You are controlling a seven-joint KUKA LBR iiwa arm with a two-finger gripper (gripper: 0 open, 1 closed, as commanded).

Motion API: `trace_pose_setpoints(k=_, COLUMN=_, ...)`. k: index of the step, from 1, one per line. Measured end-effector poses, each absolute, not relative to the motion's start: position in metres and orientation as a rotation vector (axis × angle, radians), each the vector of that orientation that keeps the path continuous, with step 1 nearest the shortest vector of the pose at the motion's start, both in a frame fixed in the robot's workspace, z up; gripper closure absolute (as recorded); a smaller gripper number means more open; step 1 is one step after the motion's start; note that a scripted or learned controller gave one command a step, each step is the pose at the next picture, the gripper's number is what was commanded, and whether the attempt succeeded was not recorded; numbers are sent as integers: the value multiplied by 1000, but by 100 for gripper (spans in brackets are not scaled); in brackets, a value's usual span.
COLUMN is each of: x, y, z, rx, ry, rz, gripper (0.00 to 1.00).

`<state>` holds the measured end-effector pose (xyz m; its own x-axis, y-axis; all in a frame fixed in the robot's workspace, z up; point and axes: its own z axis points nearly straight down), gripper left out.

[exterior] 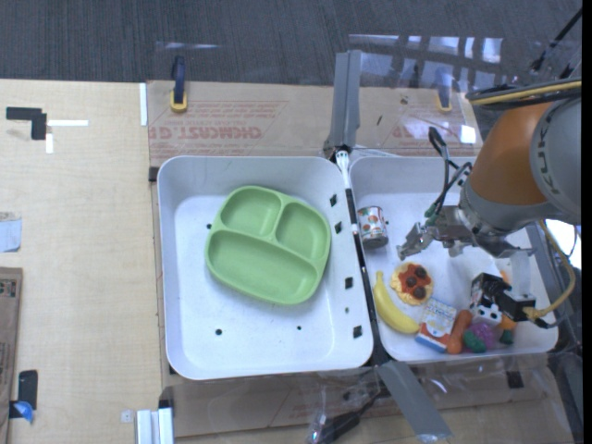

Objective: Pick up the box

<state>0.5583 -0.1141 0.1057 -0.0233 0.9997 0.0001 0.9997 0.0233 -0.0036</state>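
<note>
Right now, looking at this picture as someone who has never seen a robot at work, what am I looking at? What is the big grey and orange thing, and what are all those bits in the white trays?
The photo comes from one camera fixed above a bench, looking down at a slant. The grey and orange thing is a robot arm reaching in from the right. Its gripper, the part meant to grasp things, hangs over the right tray; I cannot tell how its jaws stand, and nothing shows between them.

The left tray holds a green divided plate. The right tray holds a small can, a toy pizza, a banana, a small box near the front edge, and some more toys beside it, too jumbled to name. The arm's job is to pick up the box, which lies untouched.
</note>
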Motion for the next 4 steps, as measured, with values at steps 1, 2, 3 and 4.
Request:
trace_pose_setpoints(k=1, x=606, y=-115, z=91, rx=-2390, ry=-2039, rz=3, gripper=0)
trace_pose_setpoints(k=2, x=609, y=-158, z=91, rx=-2439, ry=-1982, rz=3, gripper=0)
trace_pose_setpoints(k=3, x=580, y=-98, z=117, rx=-2402, ry=-2023, rz=3, gripper=0)
trace_pose_setpoints(k=4, x=550, y=-95, z=110, rx=-2453, ry=-1959, rz=5, gripper=0)
